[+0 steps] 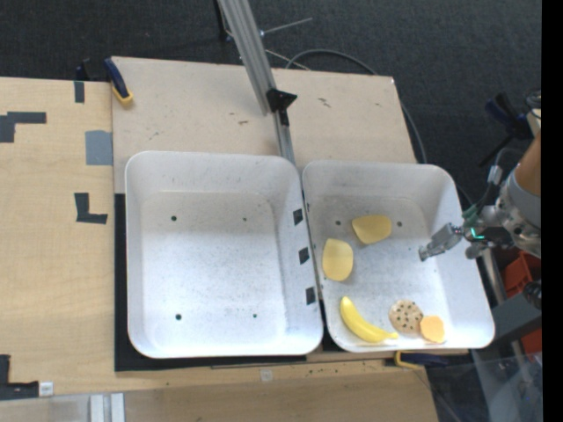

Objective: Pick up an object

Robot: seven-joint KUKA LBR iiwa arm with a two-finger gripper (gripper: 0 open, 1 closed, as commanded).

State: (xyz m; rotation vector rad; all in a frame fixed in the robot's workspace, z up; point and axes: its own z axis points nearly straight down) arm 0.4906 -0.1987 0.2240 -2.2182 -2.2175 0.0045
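The right bin [440, 181] holds several small items. A pale yellow wedge [372, 229] lies near its middle, and a second yellow piece [337, 259] rests by the left wall. A yellow banana [363, 322] lies along the front wall, with a speckled round cookie [405, 315] and an orange disc [432, 328] beside it. My gripper [442, 242] reaches in over the bin's right wall, to the right of the yellow wedge and above the cookie. It touches none of the items.
The left bin [141, 236] stands beside the right one, sharing a divider with black clips [303, 255]. A slanted metal rail [255, 60] runs down from the top to the divider. A blue and yellow clamp [119, 82] lies at the board's far left corner.
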